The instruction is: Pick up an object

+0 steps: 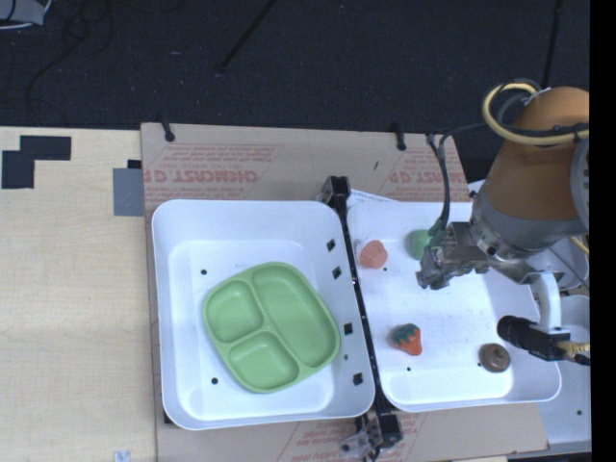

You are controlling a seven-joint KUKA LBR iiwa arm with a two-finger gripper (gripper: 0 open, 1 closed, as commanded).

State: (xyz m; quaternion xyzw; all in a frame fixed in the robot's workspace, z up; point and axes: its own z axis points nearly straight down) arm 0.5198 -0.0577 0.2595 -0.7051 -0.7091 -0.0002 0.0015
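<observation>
The gripper point(435, 269) hangs low in the right bin point(462, 393) beside a green object point(418, 243), while a green divided plate point(270, 327) lies in the left bin point(183, 229).

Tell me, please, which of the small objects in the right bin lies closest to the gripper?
The green object, right beside the gripper at its upper left. The pink one, the orange-red one and the brown disc all lie farther away.

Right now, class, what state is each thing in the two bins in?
Plate: flat, right way up, in the left bin.
Pink piece: lying free, right bin.
Strawberry: lying free.
Brown disc: lying flat.
Green thing: partly hidden by gripper.
</observation>
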